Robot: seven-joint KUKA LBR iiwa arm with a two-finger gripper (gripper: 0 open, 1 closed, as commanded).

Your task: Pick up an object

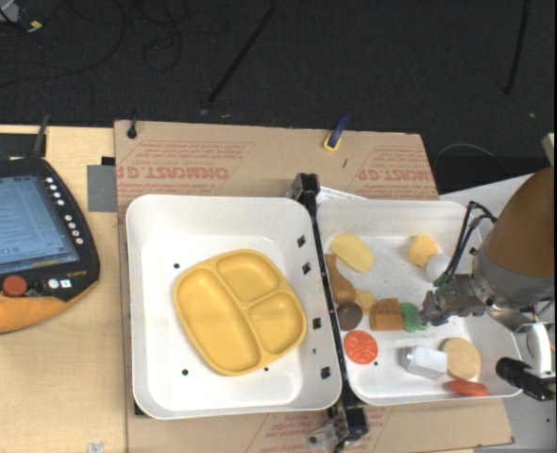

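While the yellow tray (239,310) sits in the left bin (156,243), the gripper (436,308) hangs beside a green piece (411,317) in the right bin (392,217); finger state can't be told.

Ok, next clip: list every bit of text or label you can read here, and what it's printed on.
Red print on the cardboard sheet under the bins, left stamp: reads upside down, roughly "CHEMCUST. G.P".
Same cardboard, right stamp near its top right corner: cut off, only about "G.P" legible.
Smaller lines under both stamps: too blurred to read.
Screen of the handheld pendant at left: lines of text, too small to read.
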